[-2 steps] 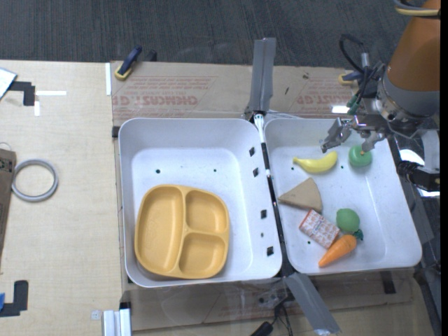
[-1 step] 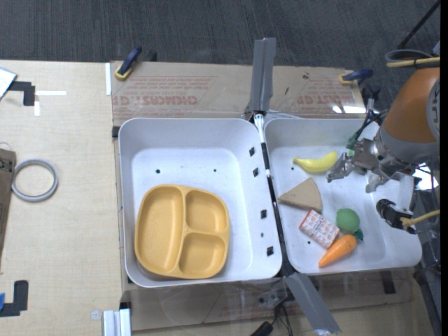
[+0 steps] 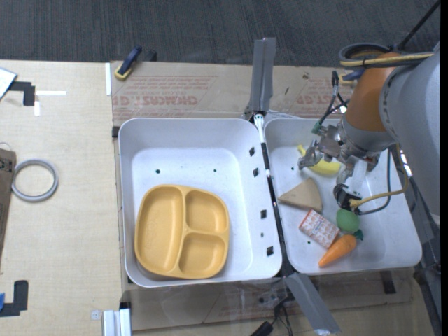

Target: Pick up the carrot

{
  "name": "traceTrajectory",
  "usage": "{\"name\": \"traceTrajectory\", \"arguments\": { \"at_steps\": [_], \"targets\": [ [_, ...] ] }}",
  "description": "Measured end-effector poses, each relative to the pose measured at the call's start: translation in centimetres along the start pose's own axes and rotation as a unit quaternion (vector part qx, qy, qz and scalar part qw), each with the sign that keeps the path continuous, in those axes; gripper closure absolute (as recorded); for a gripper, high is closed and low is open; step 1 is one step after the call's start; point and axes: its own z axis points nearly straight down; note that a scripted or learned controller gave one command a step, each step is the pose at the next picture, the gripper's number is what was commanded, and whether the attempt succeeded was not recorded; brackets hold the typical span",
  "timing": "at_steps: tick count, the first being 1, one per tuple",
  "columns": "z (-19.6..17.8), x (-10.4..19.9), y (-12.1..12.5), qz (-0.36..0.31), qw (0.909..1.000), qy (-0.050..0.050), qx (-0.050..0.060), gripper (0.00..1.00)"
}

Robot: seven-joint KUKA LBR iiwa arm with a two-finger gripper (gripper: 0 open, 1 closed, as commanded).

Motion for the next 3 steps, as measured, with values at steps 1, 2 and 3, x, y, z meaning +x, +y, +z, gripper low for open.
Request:
{"name": "traceTrajectory", "arguments": {
  "at_steps": [1, 2, 3],
  "targets": [
    [-9.7, -3.6, 5.7, 0.186, 0.9825, -0.001, 0.0, 0.0],
    [-0.3, -7.1, 7.7, 0.405, 0.9142, 0.003, 0.001, 0.0],
    [-1.3, -7.1, 7.6, 0.402, 0.9155, 0.001, 0.001, 1.0]
  ]
}}
